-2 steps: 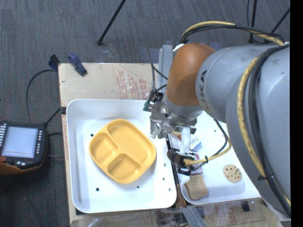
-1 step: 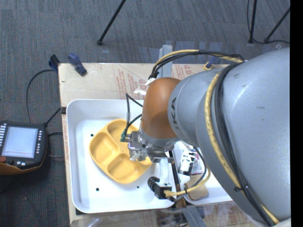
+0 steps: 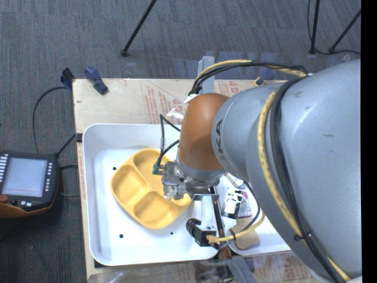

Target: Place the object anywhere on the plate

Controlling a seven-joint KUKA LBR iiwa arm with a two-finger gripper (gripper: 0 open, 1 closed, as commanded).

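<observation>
Grey arm [image 3: 283,158] bent down over the left bin [image 3: 94,158], claw [image 3: 175,187] positioned at the yellow plate's [image 3: 138,190] right edge, finger state cannot be told, object not made out.

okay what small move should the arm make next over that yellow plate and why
Probably a short shift left, toward the plate's middle. The gripper sits over the right rim of the yellow plate in the left bin, so anything released there might land on the edge.

The floor [image 3: 88,22] is covered in dark grey carpet. Thin black stand legs [image 3: 141,19] are seen at the top. A screen box [image 3: 26,181] is laid on the left, with a black wire [image 3: 44,105] beside it.
</observation>
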